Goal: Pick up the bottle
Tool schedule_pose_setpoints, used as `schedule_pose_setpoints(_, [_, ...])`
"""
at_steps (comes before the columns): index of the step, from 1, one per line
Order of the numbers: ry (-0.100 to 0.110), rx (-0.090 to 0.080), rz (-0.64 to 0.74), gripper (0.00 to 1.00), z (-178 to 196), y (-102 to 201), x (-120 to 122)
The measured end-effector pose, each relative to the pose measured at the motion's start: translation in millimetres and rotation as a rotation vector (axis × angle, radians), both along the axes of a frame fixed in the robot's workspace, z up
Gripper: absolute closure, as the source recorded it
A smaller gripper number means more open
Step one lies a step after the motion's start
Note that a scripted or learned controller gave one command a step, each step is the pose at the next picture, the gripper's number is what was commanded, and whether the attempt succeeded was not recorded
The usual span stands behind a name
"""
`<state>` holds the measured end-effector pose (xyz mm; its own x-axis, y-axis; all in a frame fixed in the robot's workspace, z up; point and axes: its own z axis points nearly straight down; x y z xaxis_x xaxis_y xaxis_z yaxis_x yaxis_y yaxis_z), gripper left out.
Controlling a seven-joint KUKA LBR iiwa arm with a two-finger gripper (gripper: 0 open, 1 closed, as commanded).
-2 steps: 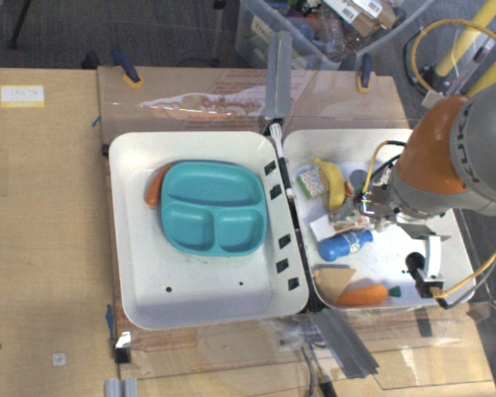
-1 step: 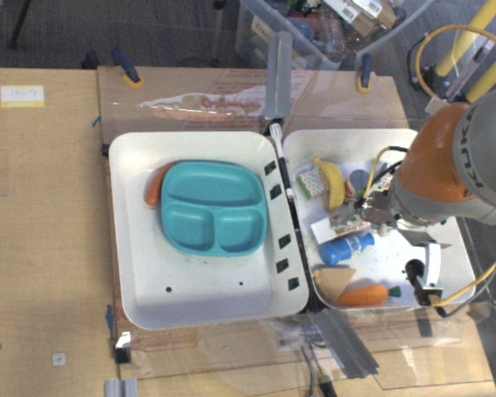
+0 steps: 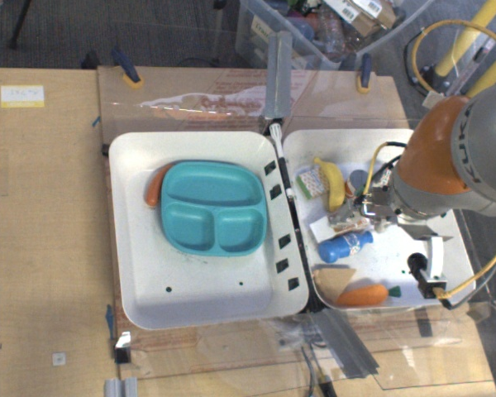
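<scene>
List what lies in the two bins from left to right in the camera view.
Orange item tucked under the tray → teal divided tray → blue bottle → carrot → gripper working over the right bin.

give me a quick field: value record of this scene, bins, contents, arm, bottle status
left bin: teal divided tray, orange item tucked at its left edge
right bin: blue bottle, banana, carrot, small packets
arm: reaching in from the right, over the right bin
gripper: just above the bottle, fingers unclear
bottle status: lying on its side on the bin floor, not lifted
</scene>
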<state>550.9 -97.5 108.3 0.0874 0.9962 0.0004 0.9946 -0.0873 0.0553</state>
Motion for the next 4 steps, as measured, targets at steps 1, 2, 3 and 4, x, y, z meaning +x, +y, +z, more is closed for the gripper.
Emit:
schedule_pose_setpoints(1, [0.039, -0.013, 0.411, 0.00, -17.5, 1.1, -31.3])
schedule_pose_setpoints(2, [0.042, -0.034, 1.004, 0.00, -18.1, -5.7, -42.5])
schedule_pose_setpoints(3, [0.008, -0.074, 1.302, 0.00, -11.9, -1.5, -55.8])
schedule_pose_setpoints(4, [0.019, -0.059, 1.301, 1.00, -4.3, -1.2, -60.4])
